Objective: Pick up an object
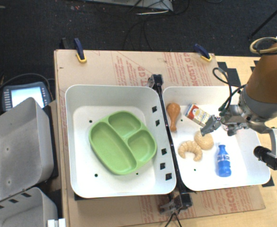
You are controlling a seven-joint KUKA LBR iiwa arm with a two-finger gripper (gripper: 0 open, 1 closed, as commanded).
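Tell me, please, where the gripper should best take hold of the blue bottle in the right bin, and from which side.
Probably across the middle of the blue bottle, coming from straight above. It lies flat with free floor on both long sides; the croissant lies apart to its left.

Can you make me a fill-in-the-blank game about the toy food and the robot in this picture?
1. The divided plate in the left bin is coloured ____.
2. The little bottle in the right bin is coloured ____.
3. The croissant lies in the ____ bin.
4. The gripper hovers above the ____ bin.

Missing words: green; blue; right; right
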